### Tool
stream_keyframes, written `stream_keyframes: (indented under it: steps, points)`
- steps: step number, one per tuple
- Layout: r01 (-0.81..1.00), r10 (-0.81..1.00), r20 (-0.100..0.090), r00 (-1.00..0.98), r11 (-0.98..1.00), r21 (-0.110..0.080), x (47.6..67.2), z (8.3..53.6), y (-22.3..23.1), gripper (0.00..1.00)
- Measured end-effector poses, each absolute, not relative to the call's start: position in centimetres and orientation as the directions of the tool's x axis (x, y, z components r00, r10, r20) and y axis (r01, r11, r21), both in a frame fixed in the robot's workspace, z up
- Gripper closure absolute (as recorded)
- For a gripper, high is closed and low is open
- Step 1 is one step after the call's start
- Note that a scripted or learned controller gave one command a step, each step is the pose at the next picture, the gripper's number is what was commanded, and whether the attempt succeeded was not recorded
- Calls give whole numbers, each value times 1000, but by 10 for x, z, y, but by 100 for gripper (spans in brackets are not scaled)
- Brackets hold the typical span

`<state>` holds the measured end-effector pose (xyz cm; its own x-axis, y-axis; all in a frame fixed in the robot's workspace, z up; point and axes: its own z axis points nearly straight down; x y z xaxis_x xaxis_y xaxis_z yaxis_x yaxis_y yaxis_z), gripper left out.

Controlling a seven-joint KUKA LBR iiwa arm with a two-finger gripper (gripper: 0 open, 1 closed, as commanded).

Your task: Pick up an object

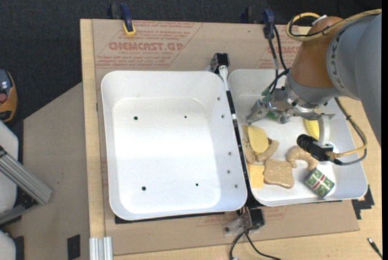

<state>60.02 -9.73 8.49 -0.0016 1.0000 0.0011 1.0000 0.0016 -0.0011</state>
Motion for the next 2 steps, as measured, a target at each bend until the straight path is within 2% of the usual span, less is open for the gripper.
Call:
stream_keyframes:
  steps: [1, 2]
  points:
    - [1000, 1000, -2, -1, 1, 5, 630, 85, -117, 0]
    - [1000, 1000, -2, -1, 1, 6, 629, 96, -116, 100]
